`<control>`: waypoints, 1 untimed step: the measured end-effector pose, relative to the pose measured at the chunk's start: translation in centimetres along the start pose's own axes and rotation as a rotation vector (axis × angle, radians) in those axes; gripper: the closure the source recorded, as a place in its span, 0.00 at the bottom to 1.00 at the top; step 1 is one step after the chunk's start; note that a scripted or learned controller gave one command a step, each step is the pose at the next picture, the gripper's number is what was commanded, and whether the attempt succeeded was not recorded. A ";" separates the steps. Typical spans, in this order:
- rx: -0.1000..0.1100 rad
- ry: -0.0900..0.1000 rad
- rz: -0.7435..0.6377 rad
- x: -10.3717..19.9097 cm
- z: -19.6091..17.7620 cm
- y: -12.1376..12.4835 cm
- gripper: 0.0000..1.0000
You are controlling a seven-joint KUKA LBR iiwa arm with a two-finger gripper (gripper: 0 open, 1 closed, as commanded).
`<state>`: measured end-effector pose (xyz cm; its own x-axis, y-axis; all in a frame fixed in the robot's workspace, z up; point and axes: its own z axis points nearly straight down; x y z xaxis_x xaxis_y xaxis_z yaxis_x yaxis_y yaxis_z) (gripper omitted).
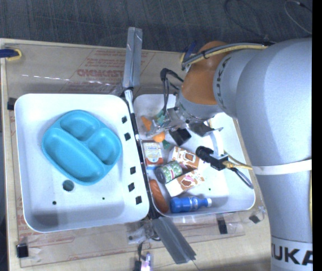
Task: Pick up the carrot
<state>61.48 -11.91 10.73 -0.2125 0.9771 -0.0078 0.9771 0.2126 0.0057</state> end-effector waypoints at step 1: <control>0.009 0.008 0.188 5.2 -8.5 2.2 1.00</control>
